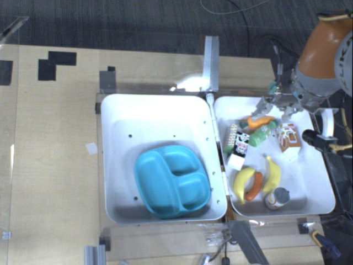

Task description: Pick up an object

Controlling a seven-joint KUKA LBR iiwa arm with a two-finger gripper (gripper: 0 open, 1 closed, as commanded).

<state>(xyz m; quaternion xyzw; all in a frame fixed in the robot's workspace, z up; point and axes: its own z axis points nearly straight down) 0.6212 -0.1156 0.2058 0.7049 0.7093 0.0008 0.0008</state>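
My gripper point(277, 110) hangs over the back of the right bin point(325, 195), its two fingers spread apart, so it is open. Just below and slightly left of the fingertips lies an orange carrot point(259, 121), with a green item point(262, 133) against it. A brown carton point(289, 138) lies to the right of them. Nothing is held between the fingers. Further forward lie two yellow bananas point(272, 173), a red sausage point(253, 187) and a small grey can point(277, 197).
A black-and-white box point(241, 142) and a white cube point(236, 162) sit near the divider between the bins. The left bin point(118, 120) holds a blue sectioned tray point(172, 180). A metal post point(211, 65) stands behind the bins. A black cable loops on the dark floor beyond the bench.
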